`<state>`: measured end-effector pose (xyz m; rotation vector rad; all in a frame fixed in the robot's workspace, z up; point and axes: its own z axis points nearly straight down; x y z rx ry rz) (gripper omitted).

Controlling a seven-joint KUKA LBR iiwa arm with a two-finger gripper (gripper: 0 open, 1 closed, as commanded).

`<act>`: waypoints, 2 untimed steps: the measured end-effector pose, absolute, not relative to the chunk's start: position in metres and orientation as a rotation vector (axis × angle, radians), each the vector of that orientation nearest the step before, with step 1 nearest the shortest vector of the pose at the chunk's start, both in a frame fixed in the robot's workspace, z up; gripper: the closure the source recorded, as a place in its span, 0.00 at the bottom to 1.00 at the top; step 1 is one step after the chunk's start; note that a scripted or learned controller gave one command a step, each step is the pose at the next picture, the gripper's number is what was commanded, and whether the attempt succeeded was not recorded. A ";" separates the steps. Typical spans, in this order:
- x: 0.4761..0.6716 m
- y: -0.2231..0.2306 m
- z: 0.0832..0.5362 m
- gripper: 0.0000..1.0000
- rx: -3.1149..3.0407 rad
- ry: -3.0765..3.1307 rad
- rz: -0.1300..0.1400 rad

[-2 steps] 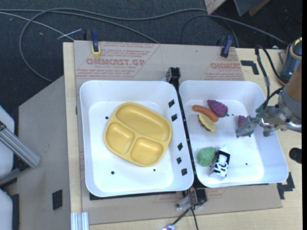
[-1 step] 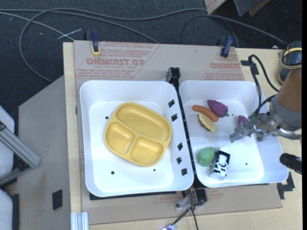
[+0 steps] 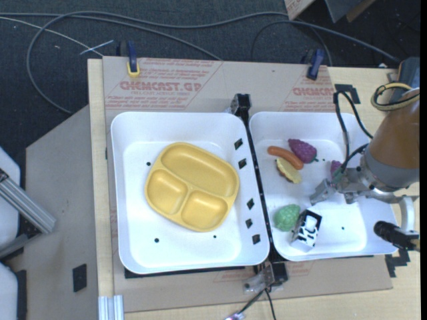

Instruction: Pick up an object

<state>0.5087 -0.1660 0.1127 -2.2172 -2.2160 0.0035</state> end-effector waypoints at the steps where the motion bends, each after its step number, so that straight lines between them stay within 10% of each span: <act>1: 0.510 -0.166 0.127 1.00 -2.222 -2.220 -0.002; 2: 0.514 -0.173 0.190 1.00 -2.226 -2.226 -0.005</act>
